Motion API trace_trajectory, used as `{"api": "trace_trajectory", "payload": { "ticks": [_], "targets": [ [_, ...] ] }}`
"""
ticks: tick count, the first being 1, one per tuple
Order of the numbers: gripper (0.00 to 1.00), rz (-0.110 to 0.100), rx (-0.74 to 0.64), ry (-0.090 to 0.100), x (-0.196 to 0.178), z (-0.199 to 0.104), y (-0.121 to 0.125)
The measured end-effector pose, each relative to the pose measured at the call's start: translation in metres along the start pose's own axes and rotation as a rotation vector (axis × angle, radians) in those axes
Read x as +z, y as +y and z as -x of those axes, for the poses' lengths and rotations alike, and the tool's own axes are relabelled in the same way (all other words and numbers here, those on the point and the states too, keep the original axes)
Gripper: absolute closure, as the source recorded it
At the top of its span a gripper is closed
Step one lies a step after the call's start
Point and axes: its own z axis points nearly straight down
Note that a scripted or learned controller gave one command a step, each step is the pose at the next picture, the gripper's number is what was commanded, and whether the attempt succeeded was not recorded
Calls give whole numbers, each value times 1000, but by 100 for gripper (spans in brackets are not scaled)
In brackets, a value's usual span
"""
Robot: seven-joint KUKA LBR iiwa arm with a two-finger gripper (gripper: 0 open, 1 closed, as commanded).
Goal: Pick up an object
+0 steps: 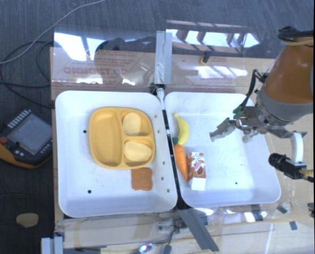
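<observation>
1. The left bin (73,194), well left of the gripper, holds a yellow divided tray (105,139) with two pale pieces in its right compartments; a brown cracker (142,179) lies just below the tray.
2. The right bin (252,189) holds a banana (182,129), a carrot (182,162) and a small carton (197,170), all left of the gripper.
3. The gripper (237,129) hangs over the right bin with its fingers spread apart and nothing between them.
4. The carrot lies lengthwise down the bin's left wall.

arm (289,83) cut off at right edge.
</observation>
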Motion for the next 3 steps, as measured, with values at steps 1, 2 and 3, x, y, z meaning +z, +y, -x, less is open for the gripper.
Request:
{"api": "trace_trajectory", "payload": {
  "ticks": [1,2,3],
  "targets": [
    [0,1,304,-4,-110,67,-36],
    [0,-1,538,-2,-79,92,-2],
    [0,1,130,-3,-105,101,30]
  ]
}}
